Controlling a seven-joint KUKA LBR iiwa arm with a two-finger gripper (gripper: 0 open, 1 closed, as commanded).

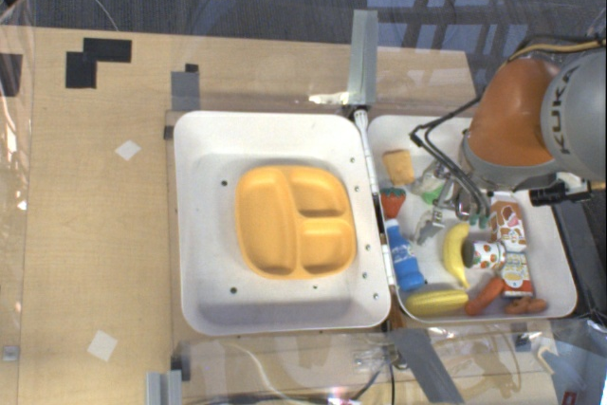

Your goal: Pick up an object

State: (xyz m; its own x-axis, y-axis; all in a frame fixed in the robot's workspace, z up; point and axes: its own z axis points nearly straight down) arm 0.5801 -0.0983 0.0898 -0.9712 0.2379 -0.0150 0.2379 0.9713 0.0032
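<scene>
Banana (456,253) is the nearest candidate for the pick: it lies in the right bin (565,297) just beside the tool (436,221), down and to the right of its tips in the camera view. Its long axis runs nearly top to bottom of the view, with a slight curve. The tool's two metal fingers (429,228) hang low over the bin floor, parted a little, with nothing between them. A blue bottle (404,261) lies to the other side of the tips, against the bin's left wall. The arm (517,114) reaches in from the right, its orange band above the wrist, the wrist bent down over the bin's middle. A short shift toward the banana would probably bring the fingers astride it.
</scene>
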